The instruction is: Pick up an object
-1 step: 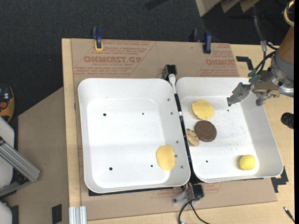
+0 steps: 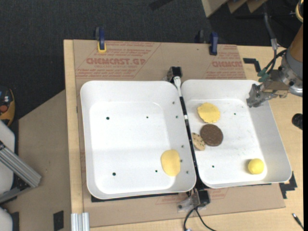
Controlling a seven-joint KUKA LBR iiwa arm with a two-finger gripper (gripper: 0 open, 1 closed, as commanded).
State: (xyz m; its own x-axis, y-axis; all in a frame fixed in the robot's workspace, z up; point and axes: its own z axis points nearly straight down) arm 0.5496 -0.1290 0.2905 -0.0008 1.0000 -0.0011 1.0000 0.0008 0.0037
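**Claw parked at the right bin's far corner**

Right bin (image 2: 276,143) sat under the claw (image 2: 255,99), left bin (image 2: 91,129) well off to its left. Couldn't tell the claw's state. Brown disc (image 2: 211,134) lay below-left of it, yellow patty (image 2: 209,112) nearer, yellow blob (image 2: 171,162) far across, yellow ball (image 2: 255,166) straight below, speckled cookie (image 2: 198,141) touching the disc.

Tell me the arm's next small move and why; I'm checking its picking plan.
Probably swing the end effector left and down over the flat yellow piece: it hangs at the right bin's upper right rim, and that piece is the nearest object.
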